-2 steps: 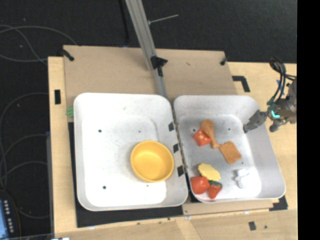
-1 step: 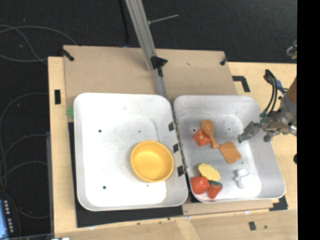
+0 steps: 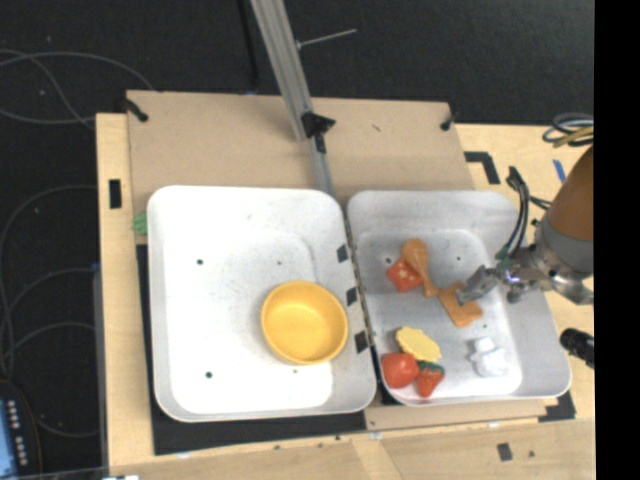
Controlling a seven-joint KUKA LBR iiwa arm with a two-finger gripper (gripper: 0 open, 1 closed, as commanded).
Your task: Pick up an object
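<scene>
While your gripper hangs over the right bin, you can't tell whether its fingers are apart. Just below the fingers lies an orange toy.

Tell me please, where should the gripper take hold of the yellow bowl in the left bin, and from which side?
Grip the rim of the yellow bowl, coming straight down from above. It sits upright with its opening up, so one finger can go inside and one outside the thin wall. The rim's right side, nearest the gripper, is probably easiest.
</scene>
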